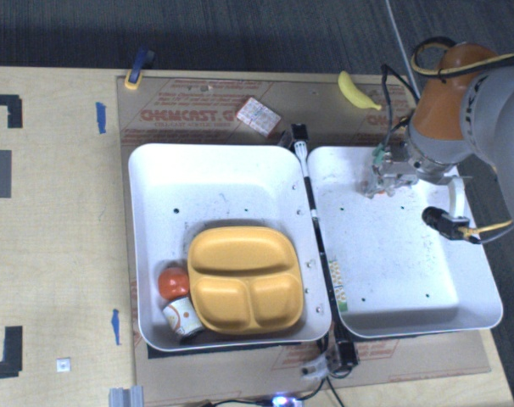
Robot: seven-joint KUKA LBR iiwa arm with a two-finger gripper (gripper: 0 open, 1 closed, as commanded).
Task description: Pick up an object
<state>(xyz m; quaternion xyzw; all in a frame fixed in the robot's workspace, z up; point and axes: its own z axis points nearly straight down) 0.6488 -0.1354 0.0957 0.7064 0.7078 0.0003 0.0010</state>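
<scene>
- Pale wooden bench bearing black tape marks and blue tape bits.
- Brown cardboard sheet under the bins.
- Dark grey floor beyond.

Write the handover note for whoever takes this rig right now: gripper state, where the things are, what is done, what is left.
Gripper: over the far part of the right bin, near its far-left corner; nothing visible between its fingers, and I cannot tell whether they are open or shut.
Things: yellow compartment tray lies upside down in the near half of the left bin. An orange ball and a small orange-and-white item sit against the tray's left side. A yellow banana lies on the board beyond the bins.
Done: nothing picked yet.
Left: pick up one object; all the bin's objects are in the left bin, away from the gripper.
</scene>
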